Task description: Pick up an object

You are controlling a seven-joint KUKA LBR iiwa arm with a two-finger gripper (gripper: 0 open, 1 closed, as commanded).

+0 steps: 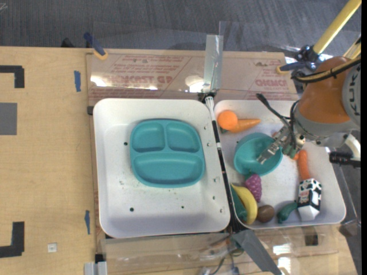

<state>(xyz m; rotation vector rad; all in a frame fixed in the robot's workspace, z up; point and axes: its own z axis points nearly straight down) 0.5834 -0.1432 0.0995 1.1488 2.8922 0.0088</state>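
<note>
Status: sitting at the reaching stage, with nothing lifted yet. Hovering with the grey two-finger gripper [275,149] low over the right-hand side of the round teal plastic bowl [254,156], looking to be touching or nearly touching its rim. Not managing to tell whether clenched or released at this angle, so not counting anything as grasped. Judging the bowl to be the likely target, resting flat in the right shallow white bin [338,211], near that bin's middle. Leaving the neighbours lying loose around it: the orange toy carrot with a round head [229,121] just beyond the bowl, the slim orange stick-shaped toy [303,165] to its right, the purple toy grape bunch [253,187] and yellow toy banana [243,199] on the near side, and the black-and-white cow-patterned carton [309,198] towards the corner. Still needing, by this reading, a firm closing on the rim and a clean raising clear of the bin.
</note>
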